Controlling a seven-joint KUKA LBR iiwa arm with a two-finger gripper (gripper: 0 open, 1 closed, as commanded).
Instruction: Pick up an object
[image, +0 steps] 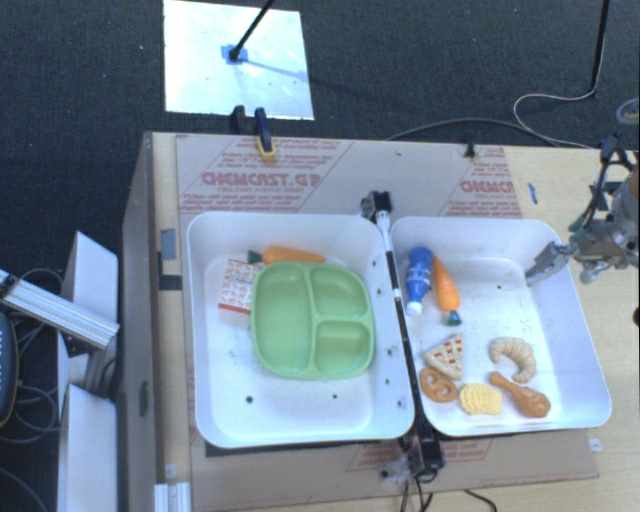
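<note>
Camera view: two-finger gripper (553, 260) hovers at right white bin's (560, 330) 2 o'clock rim, grip state unclear, nothing visibly held. Candidates untouched: blue plastic bottle (418, 279) at 10 o'clock, toy croissant (514, 353), drumstick (520, 393) toward 5 o'clock. Descent and grasp remain.

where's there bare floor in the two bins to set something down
Right bin: the bare stretch runs from the carrot across to the far-right wall, above the croissant. Its near-left corner is crowded with waffle, pretzel and drumstick. Left bin: the green tray fills the middle; bare floor lies along the near edge below it.
</note>
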